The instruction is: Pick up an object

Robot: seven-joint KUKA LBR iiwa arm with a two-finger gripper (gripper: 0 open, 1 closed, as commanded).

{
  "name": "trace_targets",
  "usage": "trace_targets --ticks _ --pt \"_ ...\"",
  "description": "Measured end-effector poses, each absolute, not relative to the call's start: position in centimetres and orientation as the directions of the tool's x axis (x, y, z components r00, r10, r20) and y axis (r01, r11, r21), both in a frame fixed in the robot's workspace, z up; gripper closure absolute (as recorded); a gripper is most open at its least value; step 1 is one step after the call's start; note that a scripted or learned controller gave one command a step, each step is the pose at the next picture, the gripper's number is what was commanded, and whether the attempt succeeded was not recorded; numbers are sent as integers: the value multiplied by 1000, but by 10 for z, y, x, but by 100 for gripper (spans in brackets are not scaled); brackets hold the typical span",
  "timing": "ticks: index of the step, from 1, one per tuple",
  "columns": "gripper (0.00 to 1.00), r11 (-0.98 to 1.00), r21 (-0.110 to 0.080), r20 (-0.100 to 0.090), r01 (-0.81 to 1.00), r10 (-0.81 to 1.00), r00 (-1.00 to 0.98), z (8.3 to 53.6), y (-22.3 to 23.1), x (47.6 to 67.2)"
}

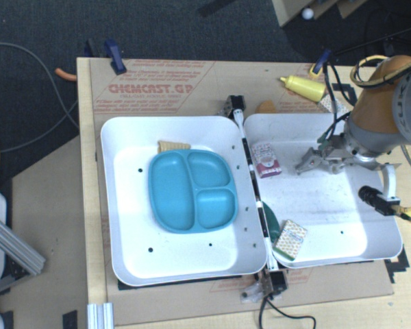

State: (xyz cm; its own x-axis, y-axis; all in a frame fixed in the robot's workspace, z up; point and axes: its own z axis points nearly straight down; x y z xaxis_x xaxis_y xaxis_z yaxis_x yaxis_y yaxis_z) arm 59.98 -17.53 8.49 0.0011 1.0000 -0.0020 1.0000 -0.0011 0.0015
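Observation:
In the right bin (pixel 342 249), a small pink and white packet (pixel 265 160) lies near the left wall. A patterned packet (pixel 291 239) rests at the front left corner beside a dark green item (pixel 270 219). My gripper (pixel 314 155) hangs low over the bin's back half, to the right of the pink packet and apart from it. It is open with nothing between its fingers. The left bin (pixel 123 204) carries a blue divided plate (pixel 192 189), and a tan cracker-like piece (pixel 173 145) pokes out behind it.
A yellow bottle (pixel 304 86) lies on the bench behind the right bin, beside a blue clip (pixel 320 62). A blue clamp (pixel 114 55) sits at the bench's back left. A black fitting (pixel 375 199) with cables hangs over the right bin's right side.

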Motion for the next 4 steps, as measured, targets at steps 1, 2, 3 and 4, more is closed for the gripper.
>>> trace_targets --ticks 1,2,3,4 --pt "0 1 2 1 1000 1000 -1 85 -117 639" --pt "0 -1 3 -3 1000 1000 1 85 -183 654" --pt "0 1 0 1 1000 1000 -1 85 -108 667" --pt "0 -1 -2 1 1000 1000 1 84 -95 600"
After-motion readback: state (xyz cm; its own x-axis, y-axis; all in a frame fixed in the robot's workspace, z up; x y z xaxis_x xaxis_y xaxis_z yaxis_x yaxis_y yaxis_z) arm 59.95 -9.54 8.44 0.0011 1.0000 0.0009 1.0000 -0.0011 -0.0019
